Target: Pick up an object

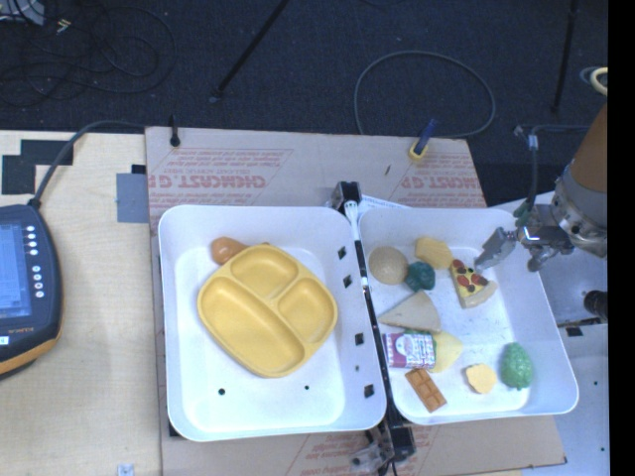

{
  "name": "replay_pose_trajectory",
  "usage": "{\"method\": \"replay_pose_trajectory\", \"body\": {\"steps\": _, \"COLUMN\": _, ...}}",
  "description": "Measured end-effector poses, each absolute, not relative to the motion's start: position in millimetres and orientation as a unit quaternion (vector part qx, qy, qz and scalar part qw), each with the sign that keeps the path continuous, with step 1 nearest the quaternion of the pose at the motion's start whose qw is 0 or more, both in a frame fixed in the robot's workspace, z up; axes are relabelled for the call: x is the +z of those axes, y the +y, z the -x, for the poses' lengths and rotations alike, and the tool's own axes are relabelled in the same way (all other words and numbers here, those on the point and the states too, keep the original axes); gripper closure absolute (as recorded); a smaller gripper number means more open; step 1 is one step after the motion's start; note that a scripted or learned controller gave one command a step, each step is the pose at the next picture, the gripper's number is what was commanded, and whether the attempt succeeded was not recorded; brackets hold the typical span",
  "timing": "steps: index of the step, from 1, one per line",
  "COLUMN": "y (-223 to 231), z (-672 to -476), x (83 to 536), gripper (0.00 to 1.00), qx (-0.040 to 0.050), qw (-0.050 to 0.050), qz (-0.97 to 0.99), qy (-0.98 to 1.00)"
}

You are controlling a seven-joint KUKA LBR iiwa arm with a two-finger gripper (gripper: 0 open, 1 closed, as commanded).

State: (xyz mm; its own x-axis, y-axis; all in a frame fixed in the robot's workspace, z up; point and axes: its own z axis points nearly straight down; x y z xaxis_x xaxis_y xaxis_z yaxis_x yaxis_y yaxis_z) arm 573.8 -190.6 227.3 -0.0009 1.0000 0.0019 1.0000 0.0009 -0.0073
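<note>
Orange item [226,250] half hidden behind yellow plate [267,308].

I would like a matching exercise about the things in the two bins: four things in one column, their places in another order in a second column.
Things:
1. yellow divided plate
2. pizza slice toy
3. green leafy toy
4. brown cracker

Places:
a. right bin, near right corner
b. left bin
c. right bin, near edge
d. right bin, next to the gripper

Pairs: 1-b, 2-d, 3-a, 4-c

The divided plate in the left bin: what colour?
Yellow all over; the camera view shows the divided plate clearly.
</note>
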Motion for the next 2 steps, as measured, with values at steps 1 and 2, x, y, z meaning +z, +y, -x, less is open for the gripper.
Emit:
{"method": "replay_pose_trajectory", "body": {"steps": 1, "y": -116, "z": -610.2, "x": 80, "gripper": 0.0, "qx": 0.0028, "qw": 0.003, "qz": 0.705, "qy": -0.709}}
{"method": "replay_pose_trajectory", "body": {"steps": 2, "y": -119, "z": -611.0, "x": 93, "gripper": 1.0, "qx": 0.0014, "qw": 0.004, "qz": 0.707, "qy": -0.707}}
